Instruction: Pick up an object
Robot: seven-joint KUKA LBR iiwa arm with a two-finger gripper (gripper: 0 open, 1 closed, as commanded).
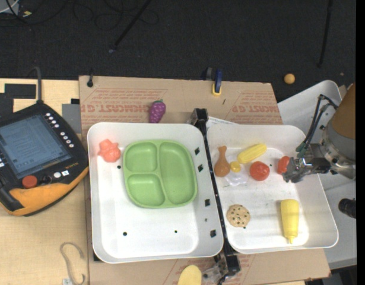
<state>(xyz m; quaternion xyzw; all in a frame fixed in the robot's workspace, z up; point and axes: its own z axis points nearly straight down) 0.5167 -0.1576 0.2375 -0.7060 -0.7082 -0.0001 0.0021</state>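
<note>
Hovering at the right bin's (324,242) right edge, the end effector (296,170) sits just beside a small red object (283,164) to its left; whether anything is gripped cannot be told.

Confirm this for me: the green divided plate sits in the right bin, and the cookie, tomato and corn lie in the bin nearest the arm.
One detail is wrong. The camera view shows the green divided plate in the left bin, not the right one. The rest stands: the cookie, tomato and corn lie in the right bin, nearest the arm.
</note>
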